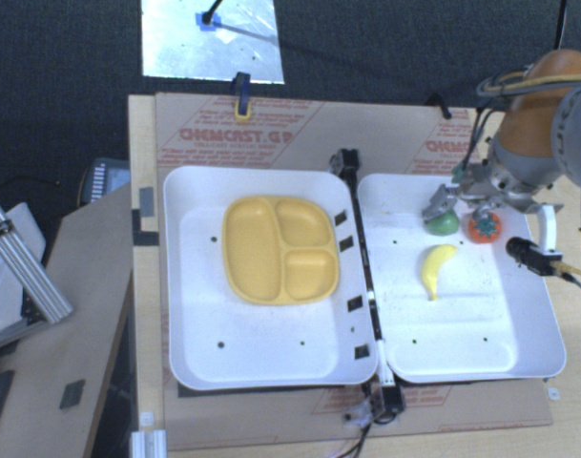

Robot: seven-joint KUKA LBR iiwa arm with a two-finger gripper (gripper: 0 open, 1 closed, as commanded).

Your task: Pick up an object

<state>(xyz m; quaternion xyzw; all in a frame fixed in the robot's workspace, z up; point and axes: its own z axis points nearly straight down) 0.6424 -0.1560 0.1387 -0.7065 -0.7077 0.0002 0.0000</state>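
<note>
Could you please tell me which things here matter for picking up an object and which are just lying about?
Belong to the job:
gripper
green ball
orange toy
banana
right bin

Just lying about:
yellow tray
left bin
cardboard sheet

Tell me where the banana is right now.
The banana lies in the right bin, near its middle, just below the green object and the orange object, where the gripper hovers.
</note>
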